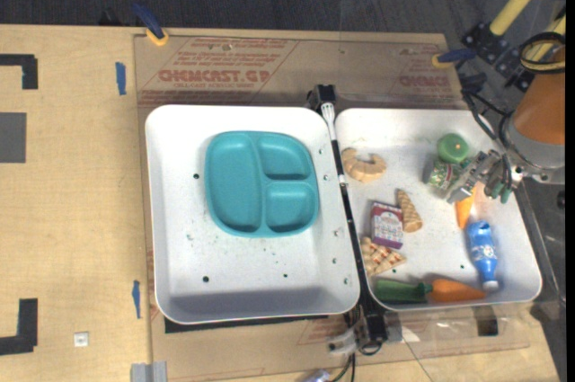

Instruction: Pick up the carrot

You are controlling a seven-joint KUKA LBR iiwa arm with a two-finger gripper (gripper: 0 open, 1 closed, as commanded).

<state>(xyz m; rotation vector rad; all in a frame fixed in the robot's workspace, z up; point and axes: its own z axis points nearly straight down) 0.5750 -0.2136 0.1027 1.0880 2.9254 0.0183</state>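
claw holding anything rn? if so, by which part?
Cannot be told. The claw is low over the right bin, beside a small orange piece, but its tips are too cluttered to read. The carrot lies untouched at the bin's near edge.

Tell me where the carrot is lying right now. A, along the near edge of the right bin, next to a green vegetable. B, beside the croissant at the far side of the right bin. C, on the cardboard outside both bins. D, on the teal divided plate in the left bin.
A: the carrot lies along the right bin's near edge, its end meeting the green vegetable.
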